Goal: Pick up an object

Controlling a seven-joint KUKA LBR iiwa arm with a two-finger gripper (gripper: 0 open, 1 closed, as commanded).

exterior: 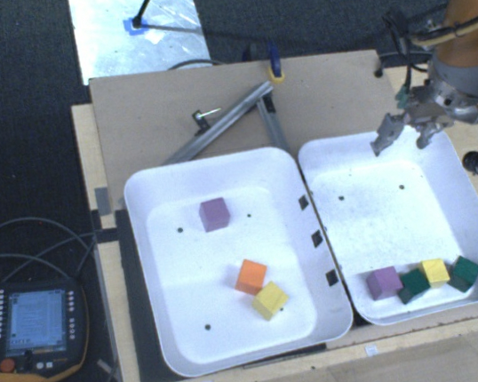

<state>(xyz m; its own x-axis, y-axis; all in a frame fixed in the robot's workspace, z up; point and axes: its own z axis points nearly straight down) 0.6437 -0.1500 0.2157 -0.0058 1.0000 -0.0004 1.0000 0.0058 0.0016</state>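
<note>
My gripper (pixel 407 134) hangs over the far edge of the right bin (pixel 403 204), its two fingers spread apart with nothing between them. Along that bin's near edge lie a purple cube (pixel 383 281), a dark green cube (pixel 412 285), a yellow cube (pixel 435 270) and another green cube (pixel 464 272). The left bin (pixel 166 269) holds a purple cube (pixel 214 214), an orange cube (pixel 251 275) and a yellow cube (pixel 270 300) touching the orange one.
A metal bar (pixel 219 124) lies on the board behind the left bin. A teach pendant (pixel 32 331) with cables rests on the floor at the left. A foil sheet (pixel 138 26) sits at the far back.
</note>
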